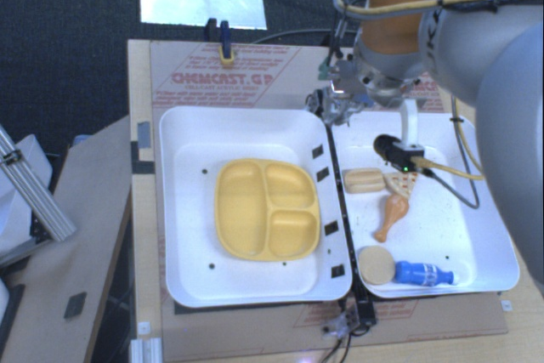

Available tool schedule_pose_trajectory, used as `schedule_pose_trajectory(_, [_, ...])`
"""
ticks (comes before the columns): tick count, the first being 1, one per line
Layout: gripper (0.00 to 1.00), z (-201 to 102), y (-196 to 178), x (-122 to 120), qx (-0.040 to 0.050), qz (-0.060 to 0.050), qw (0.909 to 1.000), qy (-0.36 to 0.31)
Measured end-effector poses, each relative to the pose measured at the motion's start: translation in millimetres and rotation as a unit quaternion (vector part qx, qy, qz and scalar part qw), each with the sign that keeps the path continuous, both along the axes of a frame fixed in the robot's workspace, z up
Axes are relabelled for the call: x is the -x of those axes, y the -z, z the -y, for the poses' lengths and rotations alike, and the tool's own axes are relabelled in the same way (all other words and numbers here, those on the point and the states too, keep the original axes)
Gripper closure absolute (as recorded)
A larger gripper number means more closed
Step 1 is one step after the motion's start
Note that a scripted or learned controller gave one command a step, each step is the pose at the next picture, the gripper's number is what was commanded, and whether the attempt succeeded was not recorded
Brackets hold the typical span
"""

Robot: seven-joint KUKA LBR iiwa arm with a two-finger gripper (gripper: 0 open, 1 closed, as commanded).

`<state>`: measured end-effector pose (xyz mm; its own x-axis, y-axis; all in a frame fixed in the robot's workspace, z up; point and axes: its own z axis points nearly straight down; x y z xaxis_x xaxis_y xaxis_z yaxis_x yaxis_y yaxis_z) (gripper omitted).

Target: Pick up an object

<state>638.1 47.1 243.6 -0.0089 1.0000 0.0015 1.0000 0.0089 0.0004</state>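
Observation:
The right bin holds several small things: a tan bread-like block, a toy drumstick, a round tan disc and a blue bottle lying on its side. A yellow divided plate lies in the left bin. My gripper hangs over the far left corner of the right bin, close to the wall between the bins. It is well behind the tan block, and nothing is seen in its grasp. The grey arm and its orange band cover the bin's far right part.
A black unit with a green light and a yellow cable juts from the wrist just above the tan block. A blue and yellow clamp sits at the bench's back edge. A metal rail lies off to the left.

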Motion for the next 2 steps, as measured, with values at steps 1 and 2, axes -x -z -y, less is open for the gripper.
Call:
schedule_pose_trajectory(1, [1.00, -57.9, 1.9, -13.5, -0.0006, 0.001, 1.0000, 0.000])
schedule_pose_trajectory(2, [0.00, -54.0, 1.8, -13.4, 0.0006, 0.001, 1.0000, 0.002])
